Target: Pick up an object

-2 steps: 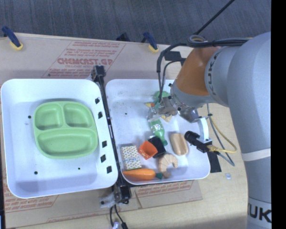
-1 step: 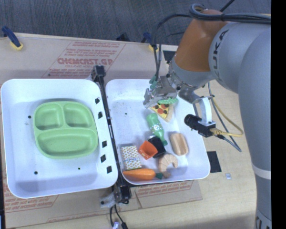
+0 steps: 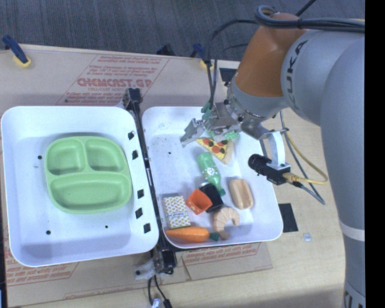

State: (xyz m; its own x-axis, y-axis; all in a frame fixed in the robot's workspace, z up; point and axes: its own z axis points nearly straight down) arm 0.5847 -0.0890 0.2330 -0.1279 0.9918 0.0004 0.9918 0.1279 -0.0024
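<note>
Hovering over the far end of the right-hand bin (image 3: 269,226), the grey KUKA arm (image 3: 321,76) brings its gripper (image 3: 213,128) down among a scatter of toy food, with nothing yet visibly lifted; whether its tool is apart or together cannot be told from this angle. Nearest the viewer, a toy carrot (image 3: 187,235) lies along the bin's near wall, with a pale croissant (image 3: 226,219) just to its right and a patterned cracker-like block (image 3: 176,211) just beyond its left end. Farther in sit an orange cup-shaped piece (image 3: 198,201), touching a black object (image 3: 212,195), and a hot-dog bun (image 3: 240,193) to their right. Beyond them a green bottle (image 3: 206,165) lies on its side, and farthest of all a pizza slice (image 3: 218,147), yellow-crusted with red topping, rests flat directly beneath the tool. It appears the likeliest target. A thin, flat wedge, it looks awkward to pinch from above; a clean pick would probably mean straddling its narrower width, dropping squarely to the bin floor and closing before any lift, keeping clear of the bottle just nearer. In the left-hand bin (image 3: 13,172), a green divided tray (image 3: 88,173) sits well apart from the action.
</note>
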